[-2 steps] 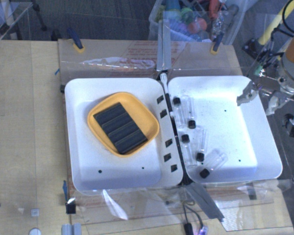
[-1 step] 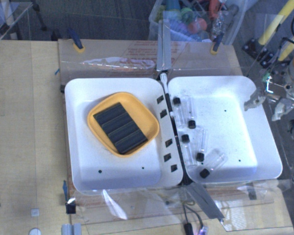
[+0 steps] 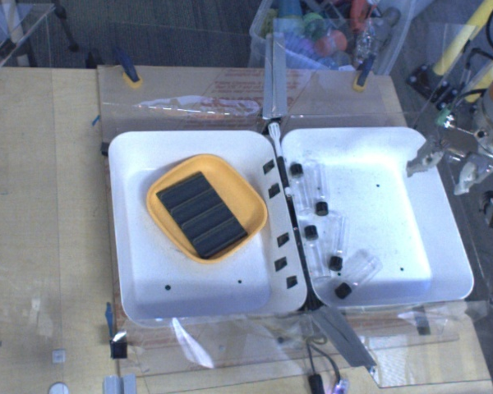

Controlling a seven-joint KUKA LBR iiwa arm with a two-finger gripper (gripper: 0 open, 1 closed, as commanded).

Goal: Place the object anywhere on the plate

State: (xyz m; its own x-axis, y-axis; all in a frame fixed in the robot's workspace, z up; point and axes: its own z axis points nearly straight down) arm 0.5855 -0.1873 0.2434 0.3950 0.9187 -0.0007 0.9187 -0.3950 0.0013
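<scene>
A yellow square plate [image 3: 166, 185] with rounded corners lies in the left bin [image 3: 140, 294], turned at an angle. On it rests a dark, ribbed rectangular object [image 3: 201, 213] that covers most of the plate's middle. My gripper [image 3: 453, 159] hangs at the far right, over the right rim of the right bin [image 3: 411, 245], well away from the plate and the object. Nothing shows in it.
Several clear tubes with black caps [image 3: 320, 212] lie along the left side of the right bin, beside the central divider [image 3: 281, 220]. A clear tub of colourful toys [image 3: 333, 15] stands behind the bins. Cables and gear sit at the far right.
</scene>
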